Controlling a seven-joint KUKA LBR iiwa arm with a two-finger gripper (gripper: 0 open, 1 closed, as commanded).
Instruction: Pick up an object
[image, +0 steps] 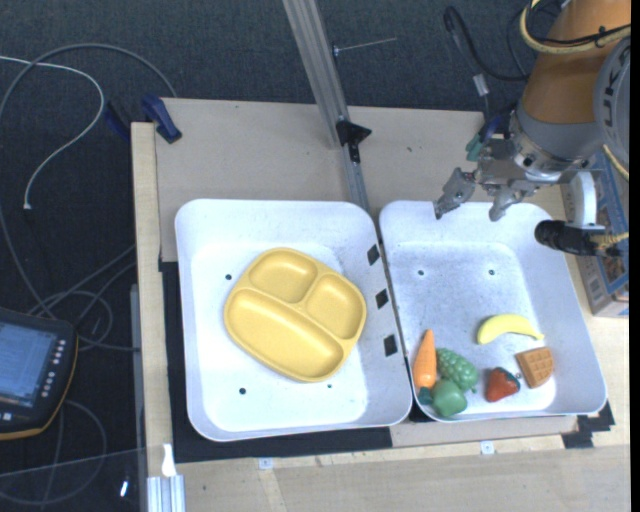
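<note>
My gripper (473, 204) hangs over the far edge of the right bin (470, 270), open, with nothing between its fingers. Toy foods lie along that bin's near side, well apart from the gripper: a yellow banana (508, 327), an orange carrot (426, 359), green grapes (458, 367), a green pepper (449, 399), a red strawberry (501, 383) and a brown waffle piece (535, 365).
The left bin (200, 250) holds a yellow divided plate (295, 313). A metal post (325, 70) rises at the back between the bins. Cables lie on the floor at left, beside a tablet (30, 372).
</note>
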